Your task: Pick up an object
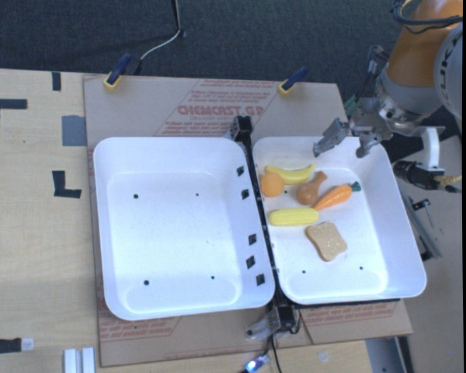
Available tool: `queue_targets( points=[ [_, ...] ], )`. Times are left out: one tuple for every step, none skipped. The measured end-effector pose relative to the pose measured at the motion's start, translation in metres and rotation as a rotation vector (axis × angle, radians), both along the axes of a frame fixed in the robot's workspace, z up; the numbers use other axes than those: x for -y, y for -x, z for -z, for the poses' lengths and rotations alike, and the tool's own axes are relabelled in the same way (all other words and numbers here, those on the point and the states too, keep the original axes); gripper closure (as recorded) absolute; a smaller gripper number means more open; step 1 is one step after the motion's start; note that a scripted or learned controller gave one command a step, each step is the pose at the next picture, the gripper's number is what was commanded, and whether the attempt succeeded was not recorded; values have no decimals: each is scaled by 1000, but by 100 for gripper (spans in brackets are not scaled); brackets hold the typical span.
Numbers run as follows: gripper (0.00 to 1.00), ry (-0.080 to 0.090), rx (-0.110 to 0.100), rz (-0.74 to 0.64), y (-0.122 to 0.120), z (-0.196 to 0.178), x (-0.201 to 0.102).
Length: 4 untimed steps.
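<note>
While the gripper [346,138] hangs spread open and holding nothing above the far rim of the right bin [400,243], six food items are seen resting inside that bin.

A yellow banana [290,173] is laid near the far left of the right bin, with an orange [272,185] touching its near side. A brown drumstick [311,189] and an orange carrot [334,196] are set just beside each other near the middle, a yellow corn cob [293,217] is placed in front of them, and a slice of bread [326,241] lies nearest the camera. The left bin [109,231] is joined to the right one by black clips. Both bins are carried on a cardboard sheet [210,109] held by two blue-and-yellow clamps [116,71] on the pale wooden bench [31,231]; dark carpet [78,18] is seen beyond, crossed by a cable [173,6].
</note>
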<state>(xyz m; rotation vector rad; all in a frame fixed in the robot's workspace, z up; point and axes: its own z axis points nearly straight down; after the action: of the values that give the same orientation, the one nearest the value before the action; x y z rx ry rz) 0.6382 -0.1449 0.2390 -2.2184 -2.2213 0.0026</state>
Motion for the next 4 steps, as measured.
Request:
queue_targets(
  points=[
    [0,-3,-3,-7,-2,34,-84],
    [0,4,-5,10,70,43,-2],
    [0,4,3,1,93,156,-33],
    [100,4,7,2,91,141,-32]
  ],
)
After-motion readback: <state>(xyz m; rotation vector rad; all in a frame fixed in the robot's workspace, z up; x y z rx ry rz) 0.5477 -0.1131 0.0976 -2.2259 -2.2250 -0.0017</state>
